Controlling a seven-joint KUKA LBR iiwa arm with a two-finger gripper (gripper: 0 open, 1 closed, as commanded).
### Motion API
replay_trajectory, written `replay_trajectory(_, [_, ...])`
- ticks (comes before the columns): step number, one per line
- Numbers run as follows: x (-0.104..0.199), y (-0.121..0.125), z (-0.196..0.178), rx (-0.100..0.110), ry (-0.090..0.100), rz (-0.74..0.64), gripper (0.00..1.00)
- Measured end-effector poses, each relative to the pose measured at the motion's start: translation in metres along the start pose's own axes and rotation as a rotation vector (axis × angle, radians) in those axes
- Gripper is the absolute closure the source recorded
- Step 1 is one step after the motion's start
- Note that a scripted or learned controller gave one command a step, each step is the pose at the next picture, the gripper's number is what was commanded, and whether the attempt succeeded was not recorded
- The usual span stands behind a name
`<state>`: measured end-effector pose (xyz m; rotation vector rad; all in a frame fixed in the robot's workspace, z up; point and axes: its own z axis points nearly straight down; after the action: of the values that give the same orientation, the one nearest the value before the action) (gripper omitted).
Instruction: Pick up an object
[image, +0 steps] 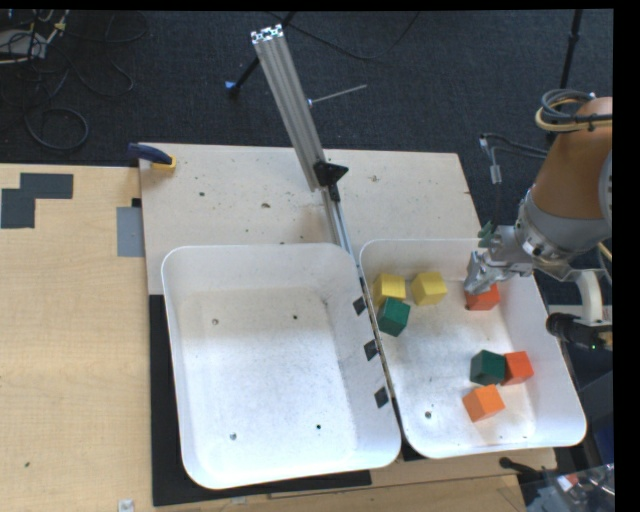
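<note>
Presently catalogued: a bench (240, 200) bearing two shallow white bins side by side, the left bin (190, 270) and the right bin (560, 425). Item one, the gripper (484, 278), reaches in from 3 o'clock and stands over the upper part of the right bin, at about 1 o'clock of that bin's middle. Its fingers are closed about a red-orange block (483, 297), which shows directly beneath them; whether the block rests on the bin floor or hangs clear of it cannot be told. Item two, a pair of yellow blocks, the first (392, 288) and the second (430, 288), lie just beside one another toward 10 o'clock of the right bin. Item three, a green block (395, 317), touches the first yellow block at its 6 o'clock, close to the bin's left wall. Item four, a dark green block (487, 367), lies at about 4 o'clock, touching a red block (518, 367) on its 3 o'clock side. Item five, an orange block (484, 402), lies near that pair at their 6 o'clock. Item six, a slanted aluminium rail (290, 100), rises toward 12 o'clock from between the bins.
</note>
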<state>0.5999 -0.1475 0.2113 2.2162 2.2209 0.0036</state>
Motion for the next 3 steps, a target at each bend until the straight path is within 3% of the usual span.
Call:
replay_trajectory(1, [0.005,-0.001,-0.061,0.000,0.000,0.001,1.00])
replay_trajectory(3, [0.101,0.000,-0.060,0.006,0.003,-0.002,1.00])
